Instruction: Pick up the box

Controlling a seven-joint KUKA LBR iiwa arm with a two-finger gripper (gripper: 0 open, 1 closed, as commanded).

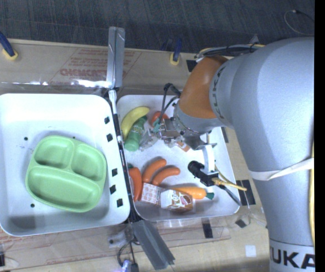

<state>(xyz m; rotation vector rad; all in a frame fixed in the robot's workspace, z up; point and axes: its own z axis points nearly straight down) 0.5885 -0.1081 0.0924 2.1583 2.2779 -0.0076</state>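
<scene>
- So we've got the arm [275, 112] reaching in from the right, with the gripper [171, 130] down in the right bin [230, 200], near its back-left part, just beside the banana [133, 119] and a green thing [133, 141] under it.
- Honestly we can't tell how the jaws stand; the wrist covers most of that area and what shows is a jumble of small parts.
- The box [150, 193], as far as we can make out, is the small white carton with red print near the front edge of the right bin, lying flat beside the sausages [157, 171] and touching the packet [176, 200] on its right. We might be wrong about which item counts as the box, since it's small from up here.
- If that's the target, the gripper is well apart from it, so nothing is picked yet.
- To do this well, we'd come toward the front of the bin, centre over the carton, and line the jaws across its short sides so they don't snag the sausages or packet.
- We'd also go low, since it lies flat and a shallow grab will probably slip off.
- The left bin [3, 152] holds a green tray [66, 174], and we don't need it.
</scene>
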